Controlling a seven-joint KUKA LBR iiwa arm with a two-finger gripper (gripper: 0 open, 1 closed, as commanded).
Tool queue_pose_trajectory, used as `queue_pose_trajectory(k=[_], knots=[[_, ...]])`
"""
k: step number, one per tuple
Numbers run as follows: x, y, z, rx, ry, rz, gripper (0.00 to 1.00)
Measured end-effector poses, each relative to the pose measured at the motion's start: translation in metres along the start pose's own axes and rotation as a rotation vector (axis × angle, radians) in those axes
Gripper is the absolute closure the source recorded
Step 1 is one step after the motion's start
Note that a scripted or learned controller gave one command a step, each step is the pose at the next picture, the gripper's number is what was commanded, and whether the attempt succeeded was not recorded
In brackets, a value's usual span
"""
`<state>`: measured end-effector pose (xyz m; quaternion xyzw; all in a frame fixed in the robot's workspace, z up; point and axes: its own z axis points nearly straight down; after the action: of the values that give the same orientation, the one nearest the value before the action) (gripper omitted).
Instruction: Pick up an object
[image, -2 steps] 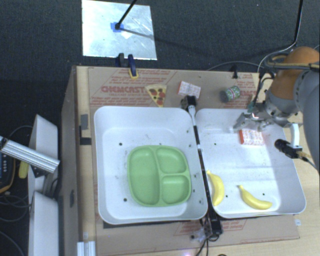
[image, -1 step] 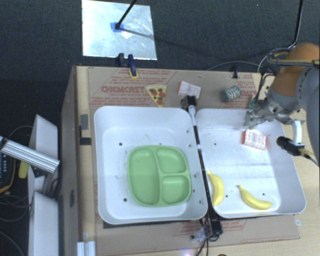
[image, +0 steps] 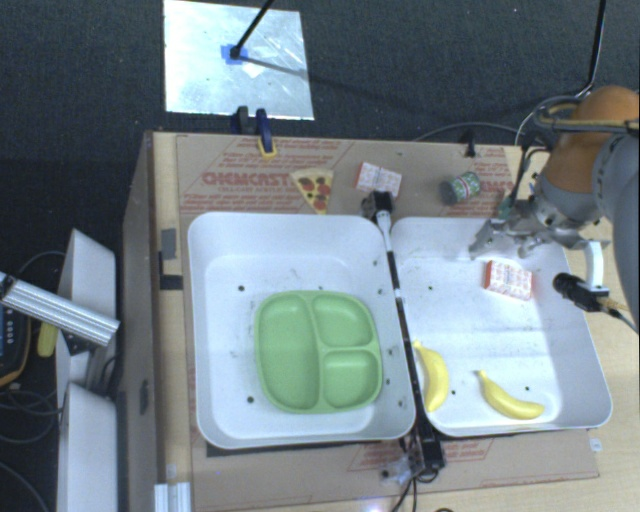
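My gripper (image: 503, 243) hangs over the back of the right bin (image: 590, 370), open, with nothing between its fingers. Just below and right of it a red and white packet (image: 508, 279) lies flat on the bin floor, apart from the fingertips. Two yellow bananas rest near the front of the same bin: one (image: 433, 375) against the left wall, the other (image: 509, 397) further right. The left bin (image: 215, 300) carries a green divided plate (image: 318, 351).
Behind the bins on the cardboard lie a toy pizza slice (image: 313, 188), a small printed card (image: 378, 179) and a tipped can (image: 462, 187). A blue clamp (image: 262, 128) grips the back edge. The arm's orange band (image: 600, 105) rises at the far right.
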<state>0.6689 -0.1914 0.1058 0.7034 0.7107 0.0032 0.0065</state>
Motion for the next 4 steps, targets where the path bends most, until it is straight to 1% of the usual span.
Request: queue_pose_trajectory(k=[1,2,3,4], knots=[[0.011,-0.012,-0.015,0.01,0.003,0.006,0.0],[0.011,-0.013,-0.004,0.011,0.003,0.006,0.0],[0.001,0.0,0.021,0.011,0.002,0.006,0.0],[-0.016,-0.02,-0.051,0.008,0.002,0.008,0.0]])
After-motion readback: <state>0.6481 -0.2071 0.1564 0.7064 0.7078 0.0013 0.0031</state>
